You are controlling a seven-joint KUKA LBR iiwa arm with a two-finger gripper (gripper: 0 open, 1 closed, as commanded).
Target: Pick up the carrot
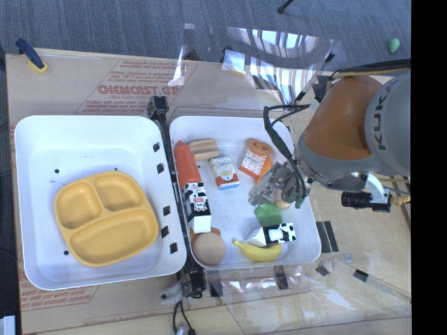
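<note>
Gripper (279,187) hovers low in the right bin (307,237), over a green item (267,213), its grip impossible to read from here, perhaps blurred, while the carrot (186,164) lies well apart along that bin's left wall.

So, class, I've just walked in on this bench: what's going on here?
A grey KUKA arm reaches in from the right, its gripper low over the right bin, near a green item. The carrot it should pick up lies untouched along that bin's left wall, apart from the gripper. A banana, an egg and small cartons lie around. The left bin holds a yellow divided plate.
</note>
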